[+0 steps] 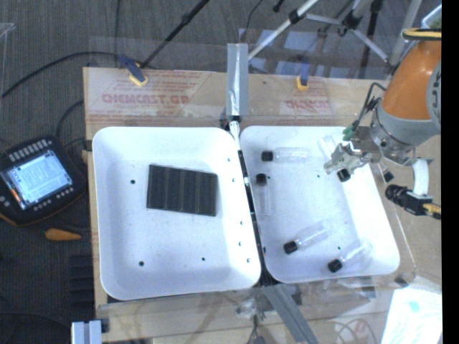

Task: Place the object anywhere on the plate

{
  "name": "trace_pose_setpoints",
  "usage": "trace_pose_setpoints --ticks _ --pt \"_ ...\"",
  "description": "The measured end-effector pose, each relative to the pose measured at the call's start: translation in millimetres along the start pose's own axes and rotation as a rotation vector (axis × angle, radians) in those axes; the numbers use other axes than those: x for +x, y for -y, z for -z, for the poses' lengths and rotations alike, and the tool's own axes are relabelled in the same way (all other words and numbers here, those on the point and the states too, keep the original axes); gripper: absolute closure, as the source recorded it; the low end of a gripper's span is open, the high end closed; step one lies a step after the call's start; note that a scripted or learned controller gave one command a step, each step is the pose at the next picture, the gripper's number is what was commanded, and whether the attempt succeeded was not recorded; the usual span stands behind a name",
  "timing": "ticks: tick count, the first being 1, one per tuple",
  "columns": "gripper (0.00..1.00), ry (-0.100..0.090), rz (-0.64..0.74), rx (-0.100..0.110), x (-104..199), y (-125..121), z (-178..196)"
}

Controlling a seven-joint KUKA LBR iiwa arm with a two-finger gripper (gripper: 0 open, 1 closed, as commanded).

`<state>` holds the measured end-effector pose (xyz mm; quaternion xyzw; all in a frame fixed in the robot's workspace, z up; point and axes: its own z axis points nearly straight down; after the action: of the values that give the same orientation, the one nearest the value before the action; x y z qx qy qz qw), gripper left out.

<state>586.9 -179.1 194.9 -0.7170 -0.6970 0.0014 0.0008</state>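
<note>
While your gripper (344,165) hangs over the right bin's (373,213) upper right corner, I can't tell whether it's grasping anything. Clear black-capped tubes lie scattered there, one (285,154) along the top edge. Your dark ridged plate (182,190) sits mid left bin (115,264).

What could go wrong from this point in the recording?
1. The clear tubes with black caps are see-through against the white right bin, so a grasp could miss or slip.
2. The end effector hangs near the right bin's far corner; a descent there may strike the wall.
3. The dark plate lies in the left bin, so a carried tube must clear the divider.
</note>
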Motion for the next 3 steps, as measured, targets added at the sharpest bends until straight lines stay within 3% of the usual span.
trace_pose_setpoints --ticks 1,2,3 --pt "1.00 0.002 0.219 -0.002 40.3 -19.4 140.5" --pt "1.00 -0.001 0.215 0.001 116.7 7.0 -13.3" --pt "1.00 0.000 0.131 0.002 188.4 30.8 11.6"
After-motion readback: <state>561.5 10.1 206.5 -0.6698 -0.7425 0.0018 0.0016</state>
